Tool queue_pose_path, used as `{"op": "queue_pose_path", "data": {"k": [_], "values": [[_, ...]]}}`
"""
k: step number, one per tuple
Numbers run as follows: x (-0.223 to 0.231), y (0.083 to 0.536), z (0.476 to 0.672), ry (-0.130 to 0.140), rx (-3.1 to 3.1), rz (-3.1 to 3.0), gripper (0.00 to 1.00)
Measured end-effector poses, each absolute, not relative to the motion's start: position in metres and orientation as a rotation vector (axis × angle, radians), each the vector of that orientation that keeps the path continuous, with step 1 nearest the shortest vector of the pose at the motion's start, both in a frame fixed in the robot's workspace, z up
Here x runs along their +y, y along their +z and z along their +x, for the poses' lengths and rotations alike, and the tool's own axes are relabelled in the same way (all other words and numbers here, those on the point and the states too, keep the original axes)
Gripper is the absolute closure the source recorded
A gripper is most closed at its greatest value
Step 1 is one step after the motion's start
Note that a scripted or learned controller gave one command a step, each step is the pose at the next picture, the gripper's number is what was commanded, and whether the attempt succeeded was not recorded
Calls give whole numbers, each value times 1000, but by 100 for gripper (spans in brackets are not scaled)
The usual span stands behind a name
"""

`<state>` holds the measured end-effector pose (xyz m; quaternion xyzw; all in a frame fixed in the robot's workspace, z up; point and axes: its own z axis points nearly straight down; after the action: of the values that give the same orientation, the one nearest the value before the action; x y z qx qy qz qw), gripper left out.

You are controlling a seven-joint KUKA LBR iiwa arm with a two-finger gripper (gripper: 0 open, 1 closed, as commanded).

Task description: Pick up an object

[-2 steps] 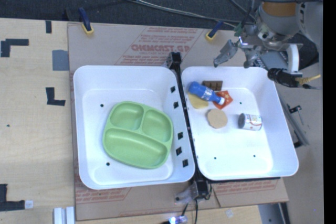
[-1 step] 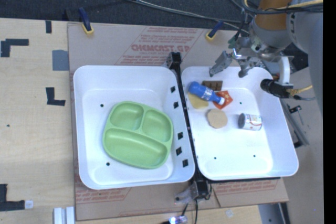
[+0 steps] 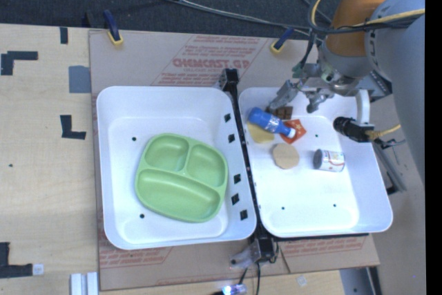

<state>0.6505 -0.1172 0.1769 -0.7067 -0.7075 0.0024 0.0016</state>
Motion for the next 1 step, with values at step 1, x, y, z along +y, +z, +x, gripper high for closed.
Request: {"op": "queue_pose_path", "data": {"k": [1], "values": [[-112, 113, 645, 9, -2220, -2216, 0]]}}
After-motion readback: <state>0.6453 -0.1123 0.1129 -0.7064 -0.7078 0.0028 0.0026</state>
